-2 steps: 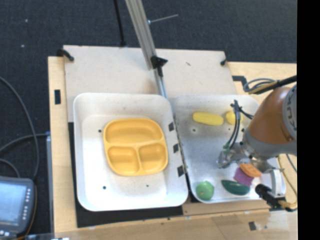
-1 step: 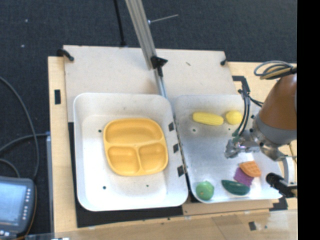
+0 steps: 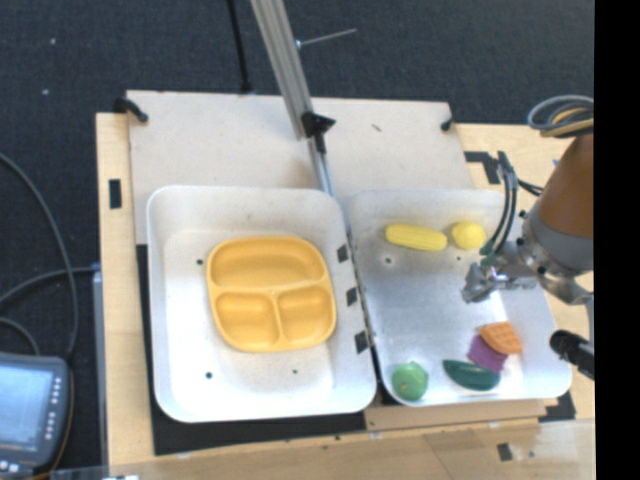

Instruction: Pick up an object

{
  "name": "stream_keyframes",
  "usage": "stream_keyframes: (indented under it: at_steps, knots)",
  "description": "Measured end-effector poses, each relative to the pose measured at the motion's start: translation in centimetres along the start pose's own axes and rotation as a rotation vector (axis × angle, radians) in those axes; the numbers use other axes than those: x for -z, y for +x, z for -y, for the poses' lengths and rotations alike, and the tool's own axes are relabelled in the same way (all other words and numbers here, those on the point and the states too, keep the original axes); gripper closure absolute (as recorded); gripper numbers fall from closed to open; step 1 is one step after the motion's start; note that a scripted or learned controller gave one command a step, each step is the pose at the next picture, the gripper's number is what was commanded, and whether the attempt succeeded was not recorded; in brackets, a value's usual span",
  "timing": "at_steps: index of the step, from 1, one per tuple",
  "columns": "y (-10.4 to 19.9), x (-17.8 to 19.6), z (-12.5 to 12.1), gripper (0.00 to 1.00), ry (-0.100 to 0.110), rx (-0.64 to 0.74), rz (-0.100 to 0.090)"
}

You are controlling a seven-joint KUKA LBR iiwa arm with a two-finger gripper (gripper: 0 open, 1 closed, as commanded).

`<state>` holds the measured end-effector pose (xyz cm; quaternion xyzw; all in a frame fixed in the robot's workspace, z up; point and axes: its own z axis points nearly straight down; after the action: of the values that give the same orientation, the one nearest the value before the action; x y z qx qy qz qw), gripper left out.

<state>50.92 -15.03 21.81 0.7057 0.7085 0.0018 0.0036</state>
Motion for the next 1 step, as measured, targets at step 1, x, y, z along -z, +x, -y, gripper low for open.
stream_keyframes:
  at_steps: [1]
  knots:
    - [0.71,5.99,-0.04,1.0,-0.002,0.001,0.0]
